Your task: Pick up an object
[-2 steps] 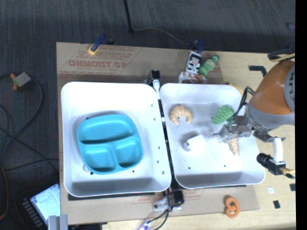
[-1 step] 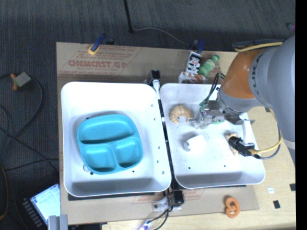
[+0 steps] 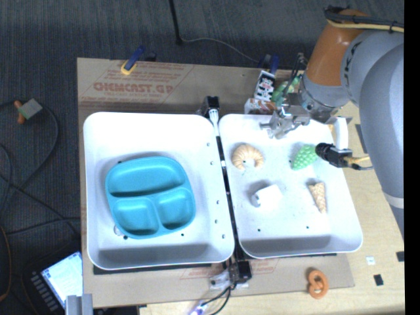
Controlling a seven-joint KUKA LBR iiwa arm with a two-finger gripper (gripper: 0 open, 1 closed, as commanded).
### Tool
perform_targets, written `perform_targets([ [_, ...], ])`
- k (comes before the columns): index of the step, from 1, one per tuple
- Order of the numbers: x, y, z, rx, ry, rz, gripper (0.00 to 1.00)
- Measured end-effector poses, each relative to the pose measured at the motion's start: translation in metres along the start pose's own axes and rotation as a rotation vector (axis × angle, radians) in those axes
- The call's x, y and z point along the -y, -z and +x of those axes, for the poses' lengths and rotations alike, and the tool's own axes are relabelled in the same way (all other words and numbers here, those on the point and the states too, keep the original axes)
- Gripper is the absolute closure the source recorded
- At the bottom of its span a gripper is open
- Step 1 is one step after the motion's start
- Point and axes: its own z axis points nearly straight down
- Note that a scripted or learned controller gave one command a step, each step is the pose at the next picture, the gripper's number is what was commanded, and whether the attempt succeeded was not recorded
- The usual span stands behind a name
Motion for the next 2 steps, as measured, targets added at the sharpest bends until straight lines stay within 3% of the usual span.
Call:
perform_targets([
  [1,0.001,-0.001,0.0,0.0,0.0,0.002,0.0],
  [2,0.01,-0.08,0.023,-0.003,0.001,-0.01,0.0],
])
